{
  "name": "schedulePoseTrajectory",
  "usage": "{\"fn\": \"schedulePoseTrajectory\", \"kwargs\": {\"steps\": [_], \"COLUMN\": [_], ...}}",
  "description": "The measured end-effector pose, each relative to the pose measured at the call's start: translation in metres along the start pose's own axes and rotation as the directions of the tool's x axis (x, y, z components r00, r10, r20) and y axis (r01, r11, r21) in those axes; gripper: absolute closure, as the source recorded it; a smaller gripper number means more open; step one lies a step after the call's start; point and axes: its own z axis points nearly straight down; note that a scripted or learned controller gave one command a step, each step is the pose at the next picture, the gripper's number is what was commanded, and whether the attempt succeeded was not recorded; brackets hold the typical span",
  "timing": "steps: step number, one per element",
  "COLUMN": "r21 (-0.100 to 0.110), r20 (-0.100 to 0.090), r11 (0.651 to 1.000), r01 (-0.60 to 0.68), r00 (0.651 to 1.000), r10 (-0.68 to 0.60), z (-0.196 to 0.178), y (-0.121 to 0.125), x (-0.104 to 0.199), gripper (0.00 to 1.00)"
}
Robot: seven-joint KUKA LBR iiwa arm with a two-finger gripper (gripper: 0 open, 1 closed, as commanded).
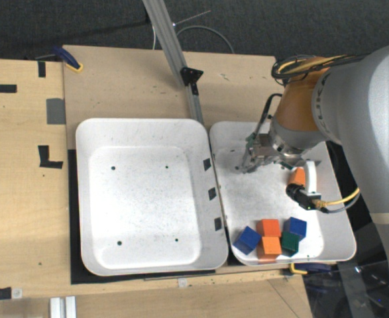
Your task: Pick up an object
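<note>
A: What do we see from the camera above the bench?

B: We see two white bins side by side. The left bin (144, 194) has only bare floor showing. The right bin (247, 197) has the arm (327, 105) over it, reaching in from the right with its orange band above the wrist.

A: And the gripper?

B: We find the gripper (247, 165) low over the far half of the right bin, near that bin's left wall. Its tips are small and dark against the speckled floor, so we cannot tell how the jaws stand, and we see nothing between them.

A: Where are the things to pick?

B: We see them clustered at the near edge of the right bin, well apart from the gripper: a blue block (247, 240), two orange blocks (270, 236) touching one another, a green block (289, 244) and a second blue block (297, 228) just behind it.
</note>
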Motion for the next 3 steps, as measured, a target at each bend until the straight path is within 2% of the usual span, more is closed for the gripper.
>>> {"fn": "schedulePoseTrajectory", "kwargs": {"steps": [1, 3], "r21": [-0.006, -0.008], "r20": [0.000, 0.001], "r11": [1.000, 1.000], "r01": [-0.001, -0.001], "r00": [1.000, 1.000], "r10": [0.001, 0.001], "z": [-0.043, -0.153], "y": [0.001, -0.004], "x": [0.006, 0.008], "gripper": [1.00, 1.00]}}
